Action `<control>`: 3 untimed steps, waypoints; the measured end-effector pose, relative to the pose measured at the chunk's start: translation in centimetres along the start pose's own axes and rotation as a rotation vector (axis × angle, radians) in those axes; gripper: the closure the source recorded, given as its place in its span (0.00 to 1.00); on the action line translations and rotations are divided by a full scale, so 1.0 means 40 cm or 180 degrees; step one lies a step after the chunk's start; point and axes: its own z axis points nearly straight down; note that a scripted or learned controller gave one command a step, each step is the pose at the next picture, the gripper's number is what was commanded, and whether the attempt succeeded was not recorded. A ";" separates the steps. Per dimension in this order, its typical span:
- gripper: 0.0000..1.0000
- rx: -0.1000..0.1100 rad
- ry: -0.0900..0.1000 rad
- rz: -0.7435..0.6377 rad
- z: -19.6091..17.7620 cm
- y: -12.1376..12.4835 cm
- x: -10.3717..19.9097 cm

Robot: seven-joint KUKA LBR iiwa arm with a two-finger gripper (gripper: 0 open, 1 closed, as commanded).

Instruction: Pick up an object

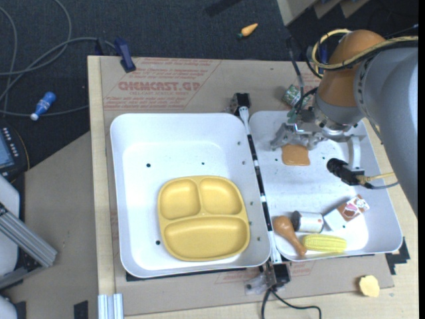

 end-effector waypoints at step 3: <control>1.00 -0.0051 -0.0019 0.0007 -0.335 -0.087 -0.150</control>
